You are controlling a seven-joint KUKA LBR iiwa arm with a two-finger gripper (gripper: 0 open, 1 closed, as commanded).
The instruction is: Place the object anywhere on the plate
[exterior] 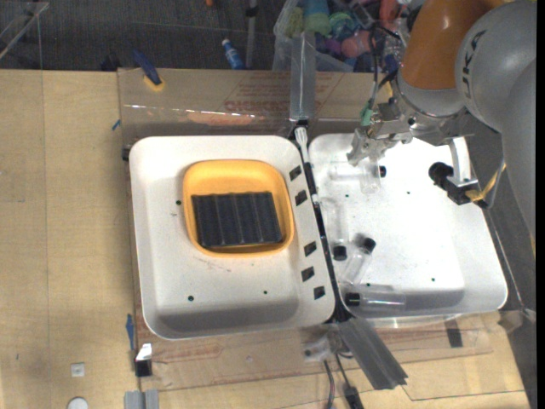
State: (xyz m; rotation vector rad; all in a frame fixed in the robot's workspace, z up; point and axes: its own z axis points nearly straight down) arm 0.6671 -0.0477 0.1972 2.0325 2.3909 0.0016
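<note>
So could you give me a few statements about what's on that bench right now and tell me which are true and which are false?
1. A yellow plate lies in the left bin. True.
2. A dark ridged object rests on the plate. True.
3. The gripper hangs over the left bin. False: it is over the right bin.
4. The plate is round and blue. False: it is a yellow rounded square.
5. The arm's band above the wrist is orange. True.
</note>
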